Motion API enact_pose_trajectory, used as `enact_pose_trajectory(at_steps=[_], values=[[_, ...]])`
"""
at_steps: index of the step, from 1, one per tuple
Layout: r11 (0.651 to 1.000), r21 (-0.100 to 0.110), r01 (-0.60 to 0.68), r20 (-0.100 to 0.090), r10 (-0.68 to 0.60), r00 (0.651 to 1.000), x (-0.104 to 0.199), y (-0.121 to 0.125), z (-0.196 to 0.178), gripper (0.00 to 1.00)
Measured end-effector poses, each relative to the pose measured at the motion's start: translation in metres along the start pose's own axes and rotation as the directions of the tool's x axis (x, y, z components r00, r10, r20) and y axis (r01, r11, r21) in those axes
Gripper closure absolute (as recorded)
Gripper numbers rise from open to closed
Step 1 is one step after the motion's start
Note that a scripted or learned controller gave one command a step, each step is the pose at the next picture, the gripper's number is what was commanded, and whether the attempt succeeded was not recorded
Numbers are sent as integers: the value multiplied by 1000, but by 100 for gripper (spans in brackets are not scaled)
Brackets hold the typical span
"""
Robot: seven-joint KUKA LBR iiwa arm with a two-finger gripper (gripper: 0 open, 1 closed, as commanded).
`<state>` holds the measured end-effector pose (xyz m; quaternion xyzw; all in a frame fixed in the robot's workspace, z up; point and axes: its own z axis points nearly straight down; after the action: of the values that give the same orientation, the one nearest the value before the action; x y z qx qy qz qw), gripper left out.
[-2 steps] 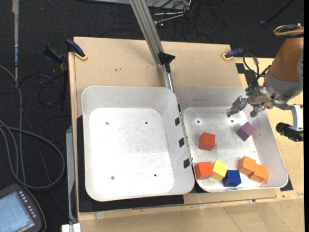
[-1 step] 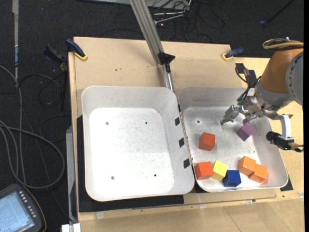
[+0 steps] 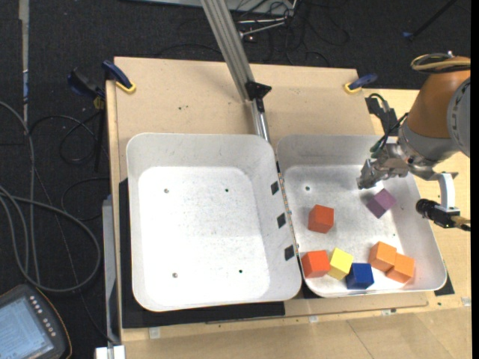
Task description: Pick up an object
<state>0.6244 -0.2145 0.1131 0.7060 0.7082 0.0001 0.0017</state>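
In the camera view the right bin [image 3: 329, 163] holds several small blocks. A purple block [image 3: 380, 202] lies near the bin's right side. My gripper [image 3: 368, 179] hangs just above and to the left of it, close by; I cannot tell whether they touch. An orange-red cube [image 3: 321, 218] sits alone in the bin's middle. Along the front wall stand a red-orange cube [image 3: 316, 262], a yellow cube [image 3: 340, 262] and a blue cube [image 3: 360, 275], packed close together. Two orange blocks [image 3: 393, 260] rest in the front right corner.
The left bin [image 3: 142, 200] sits beside the right one, joined by a dark hinge strip [image 3: 283, 215]. A metal pole [image 3: 232, 47] slants in from the top toward the bins' shared back edge. Clamps [image 3: 120, 77] grip the bench's back corners.
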Motion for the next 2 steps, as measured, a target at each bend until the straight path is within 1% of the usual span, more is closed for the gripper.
enact_pose_trajectory(at_steps=[1, 2], values=[[1000, -6, -1, 1, 1, 1000, -4, 6, -63, 100], [1000, -6, 0, 1, 0, 1000, -5, 8, -117, 100]])
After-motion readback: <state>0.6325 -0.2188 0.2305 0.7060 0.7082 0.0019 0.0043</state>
